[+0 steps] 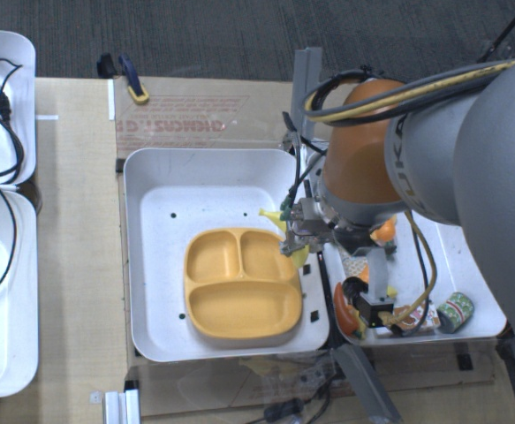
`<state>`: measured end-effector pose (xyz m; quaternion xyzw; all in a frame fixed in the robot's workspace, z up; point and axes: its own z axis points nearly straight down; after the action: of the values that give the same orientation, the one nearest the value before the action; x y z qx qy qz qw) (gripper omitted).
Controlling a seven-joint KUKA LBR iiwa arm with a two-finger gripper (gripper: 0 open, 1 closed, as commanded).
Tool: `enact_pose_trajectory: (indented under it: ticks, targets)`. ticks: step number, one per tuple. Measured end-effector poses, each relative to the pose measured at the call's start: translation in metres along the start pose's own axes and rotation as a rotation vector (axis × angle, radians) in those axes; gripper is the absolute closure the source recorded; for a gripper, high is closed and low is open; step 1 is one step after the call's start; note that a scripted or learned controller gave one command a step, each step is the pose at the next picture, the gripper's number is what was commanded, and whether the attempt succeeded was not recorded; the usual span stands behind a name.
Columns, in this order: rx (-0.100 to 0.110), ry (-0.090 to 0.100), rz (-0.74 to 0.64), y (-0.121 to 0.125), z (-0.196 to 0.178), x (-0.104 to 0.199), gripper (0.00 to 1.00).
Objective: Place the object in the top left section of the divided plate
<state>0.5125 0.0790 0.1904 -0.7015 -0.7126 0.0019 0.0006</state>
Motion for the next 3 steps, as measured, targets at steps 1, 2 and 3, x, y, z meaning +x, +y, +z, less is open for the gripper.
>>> enact_pose_trajectory:
  ticks: [1,2,3]
  targets:
    - [0.002,-0.002,0.135,0.044,0.041,0.085,1.0]
    - [0.001,-0.001,0.173,-0.007,-0.016,0.028,1.0]
    - [-0.002,-0.001,-0.116,0.022,-0.035,0.108,1.0]
